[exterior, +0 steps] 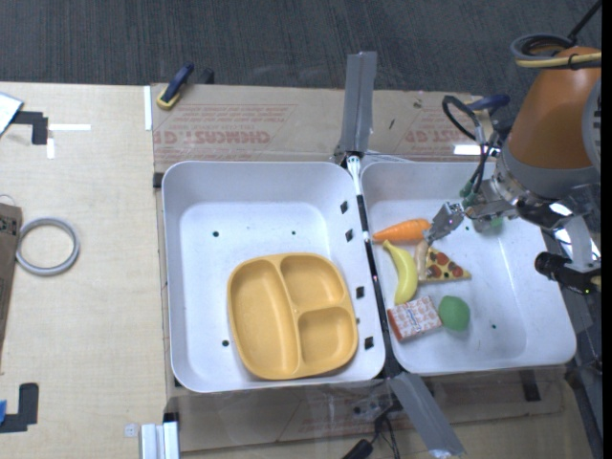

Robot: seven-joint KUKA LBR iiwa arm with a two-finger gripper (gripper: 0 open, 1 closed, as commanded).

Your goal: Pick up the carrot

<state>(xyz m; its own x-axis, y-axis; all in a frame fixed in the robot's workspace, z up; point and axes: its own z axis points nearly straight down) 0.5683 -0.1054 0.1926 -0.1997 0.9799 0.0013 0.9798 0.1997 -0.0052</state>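
An orange carrot (402,229) lies in the right bin (516,342), near its left wall at the far side. My gripper (444,224) hangs just right of the carrot's thick end, its fingers pointing down toward the bin floor. Nothing shows between the fingers, and the carrot rests on the floor. The arm comes in from the right, its orange band above the wrist.
In the right bin, a banana (405,272) lies just below the carrot, beside a pizza slice (446,267), a red-and-white carton (414,318) and a green ball (454,314). The left bin (191,208) holds a yellow divided plate (291,314). A tape roll (44,246) lies on the bench at left.
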